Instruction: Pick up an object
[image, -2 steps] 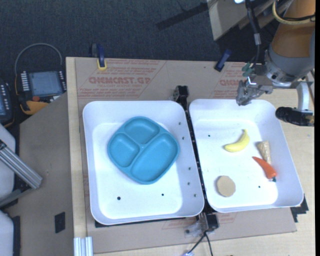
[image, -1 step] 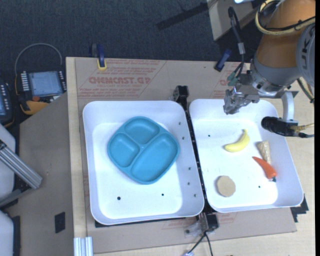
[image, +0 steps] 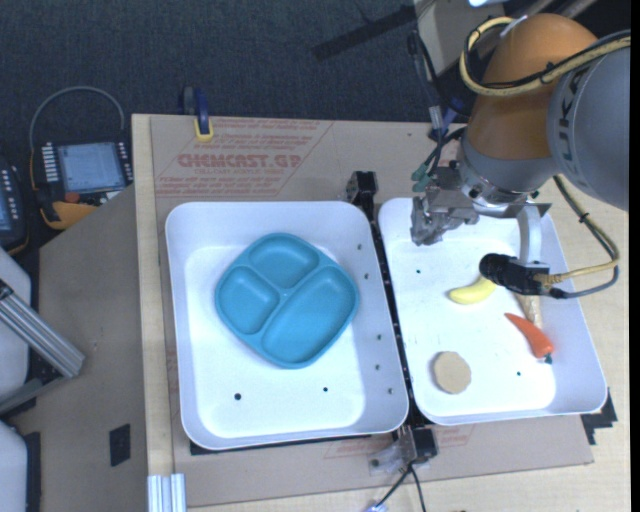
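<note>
Right bin, pick in preparation. The yellow banana (image: 470, 293) lies on its side near the middle of the right bin (image: 500, 400), and I judge it the likeliest object to take. My hand (image: 432, 228) hangs over the bin's upper left corner, near the banana but apart from it, close to the wall shared with the neighbouring bin. I cannot tell from this angle how far my hand is open, and I see no object in its grasp.

To do the step well, I should move over the banana's middle, turn so that I close across its narrow width rather than along its curve, and descend straight down until I am low enough to catch it without pushing it across the smooth floor.

An orange carrot (image: 530, 335) lies just beyond the banana toward the bin's right side. A tan round disc (image: 451, 372) sits nearer the front edge. Both are apart from the banana, so neither should block a vertical approach, though the carrot is close enough to be nudged.

The left bin (image: 200, 380) holds a blue divided plate (image: 287, 298). Both bins rest on the table (image: 250, 165).
</note>
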